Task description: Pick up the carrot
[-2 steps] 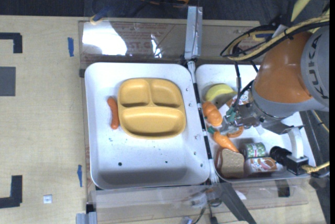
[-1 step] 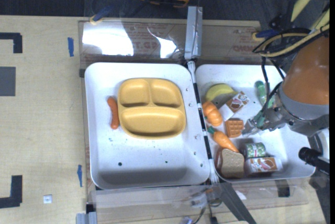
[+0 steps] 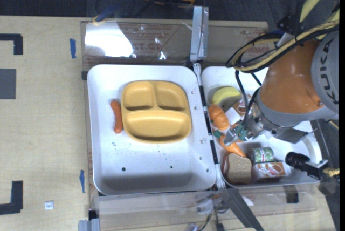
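Observation:
The carrot [image 3: 233,147] is orange with a green leafy end. It lies in the right bin [image 3: 310,141], near its left wall, just above a slice of bread. My gripper [image 3: 244,128] is low in that bin, right over the carrot's green end. The arm's orange and grey wrist hides much of the bin behind it. From this angle I cannot see whether anything is held.
Beside the carrot lie a rounded orange item [image 3: 218,115], a yellow-green piece [image 3: 225,96], a bread slice [image 3: 237,168] and two small cans [image 3: 263,155]. The left bin [image 3: 145,170] holds a yellow divided plate [image 3: 156,111] and a red sausage [image 3: 117,115].

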{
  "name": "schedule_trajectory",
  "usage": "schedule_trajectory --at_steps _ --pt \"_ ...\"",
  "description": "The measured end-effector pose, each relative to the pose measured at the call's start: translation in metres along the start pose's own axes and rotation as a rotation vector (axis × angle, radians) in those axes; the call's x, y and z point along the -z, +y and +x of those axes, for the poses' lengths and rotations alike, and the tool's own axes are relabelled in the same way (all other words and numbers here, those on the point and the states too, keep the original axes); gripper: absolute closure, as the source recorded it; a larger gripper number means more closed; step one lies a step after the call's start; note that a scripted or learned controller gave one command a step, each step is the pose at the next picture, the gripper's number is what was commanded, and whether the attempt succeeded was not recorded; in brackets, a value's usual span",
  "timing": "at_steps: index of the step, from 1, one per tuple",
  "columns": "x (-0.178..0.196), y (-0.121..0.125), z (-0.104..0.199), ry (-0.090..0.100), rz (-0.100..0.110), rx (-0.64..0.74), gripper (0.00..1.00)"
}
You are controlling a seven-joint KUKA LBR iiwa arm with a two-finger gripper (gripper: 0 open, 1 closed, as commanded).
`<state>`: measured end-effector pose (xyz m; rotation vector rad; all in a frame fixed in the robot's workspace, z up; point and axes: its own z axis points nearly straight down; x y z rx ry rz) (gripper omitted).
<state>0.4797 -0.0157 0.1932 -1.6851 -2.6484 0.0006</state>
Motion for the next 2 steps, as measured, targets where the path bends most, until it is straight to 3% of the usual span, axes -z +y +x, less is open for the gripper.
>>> schedule_trajectory --at_steps 1,2 --pt "0.0221 0.0092 0.019 -0.003 -0.004 -0.287 1.0" --pt "0.0208 0.009 0.0199 -0.001 0.0 -0.025 1.0"
